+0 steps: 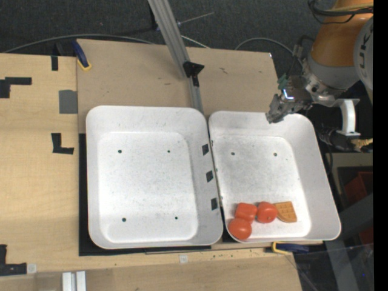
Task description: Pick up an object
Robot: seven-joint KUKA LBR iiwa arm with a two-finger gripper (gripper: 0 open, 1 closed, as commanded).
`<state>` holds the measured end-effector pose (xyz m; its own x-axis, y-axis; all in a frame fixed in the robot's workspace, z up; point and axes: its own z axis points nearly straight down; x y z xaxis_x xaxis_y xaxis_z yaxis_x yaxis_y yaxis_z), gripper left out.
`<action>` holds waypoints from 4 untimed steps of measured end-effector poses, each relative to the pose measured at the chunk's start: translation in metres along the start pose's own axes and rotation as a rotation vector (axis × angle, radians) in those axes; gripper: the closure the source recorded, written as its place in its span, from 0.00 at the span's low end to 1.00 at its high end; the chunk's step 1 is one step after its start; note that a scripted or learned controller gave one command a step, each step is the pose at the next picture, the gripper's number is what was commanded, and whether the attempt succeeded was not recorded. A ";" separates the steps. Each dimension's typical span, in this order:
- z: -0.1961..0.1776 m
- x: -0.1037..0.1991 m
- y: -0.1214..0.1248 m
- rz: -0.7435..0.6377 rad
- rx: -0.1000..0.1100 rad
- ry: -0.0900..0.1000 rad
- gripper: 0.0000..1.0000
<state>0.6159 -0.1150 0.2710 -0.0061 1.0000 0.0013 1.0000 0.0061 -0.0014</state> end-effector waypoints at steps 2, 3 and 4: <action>0.015 0.100 -0.014 -0.001 0.002 0.001 1.00; 0.015 0.151 -0.027 0.000 0.002 0.000 1.00; 0.040 0.199 -0.050 0.000 0.005 -0.001 1.00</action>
